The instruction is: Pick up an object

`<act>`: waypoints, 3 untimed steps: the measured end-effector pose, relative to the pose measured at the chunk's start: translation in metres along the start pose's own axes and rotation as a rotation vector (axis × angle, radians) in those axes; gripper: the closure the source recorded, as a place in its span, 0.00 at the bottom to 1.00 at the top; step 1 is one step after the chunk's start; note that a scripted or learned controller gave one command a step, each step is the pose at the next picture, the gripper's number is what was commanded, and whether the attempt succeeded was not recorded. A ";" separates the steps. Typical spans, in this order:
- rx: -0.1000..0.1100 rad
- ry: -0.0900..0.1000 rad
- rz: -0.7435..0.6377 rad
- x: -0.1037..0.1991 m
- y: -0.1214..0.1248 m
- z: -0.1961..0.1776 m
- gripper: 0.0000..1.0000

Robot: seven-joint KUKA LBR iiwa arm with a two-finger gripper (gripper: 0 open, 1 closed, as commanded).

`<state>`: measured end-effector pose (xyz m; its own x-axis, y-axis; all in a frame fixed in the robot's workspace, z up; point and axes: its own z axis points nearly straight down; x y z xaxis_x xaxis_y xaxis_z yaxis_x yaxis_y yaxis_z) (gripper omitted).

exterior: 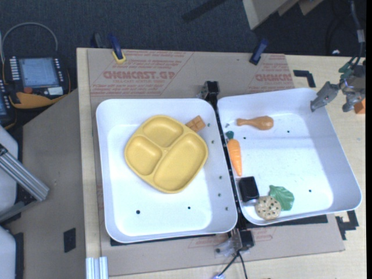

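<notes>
Looking down at a slant, a bench topped with brown board [174,68] printed in red lettering is shown, bearing two shallow white bins side by side. Dark carpet is seen along the top of the frame, a handheld control pendant [36,77] with a lit screen at the upper left, and a pale metal rail [23,176] at the lower left. Two clamps, one yellow-and-blue [117,50] and one blue [258,50], are fixed to the board's upper edge.

The left bin [116,202] holds a yellow divided plate [166,153] near its centre, with a small orange-brown block [196,123] touching the plate's upper right rim.

In the right bin [331,173], a toy drumstick [256,122] lies near the upper left, its long axis running left to right, the thick end toward the right. A toy carrot [234,154] lies along the bin's left wall, its long axis nearly vertical in the frame, green top toward the upper edge and tip toward the lower edge. Below it a small black block [248,188] is seen, and at the lower left corner a cookie [268,207] touches a green leafy piece [283,196].

The gripper [332,96] is seen at the upper right of the frame, over the right bin's upper right corner, well apart from every object. Whether it is released or clenched cannot be told; nothing is seen in it.
</notes>
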<state>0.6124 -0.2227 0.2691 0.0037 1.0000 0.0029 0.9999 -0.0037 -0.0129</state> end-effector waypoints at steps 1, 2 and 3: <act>-0.013 -0.003 -0.004 0.001 0.002 -0.008 0.00; -0.010 -0.002 -0.004 0.001 0.004 0.053 0.00; -0.007 -0.001 -0.004 0.009 0.001 0.101 0.00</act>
<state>0.6126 -0.2130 0.1679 -0.0008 1.0000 0.0019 1.0000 0.0008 -0.0058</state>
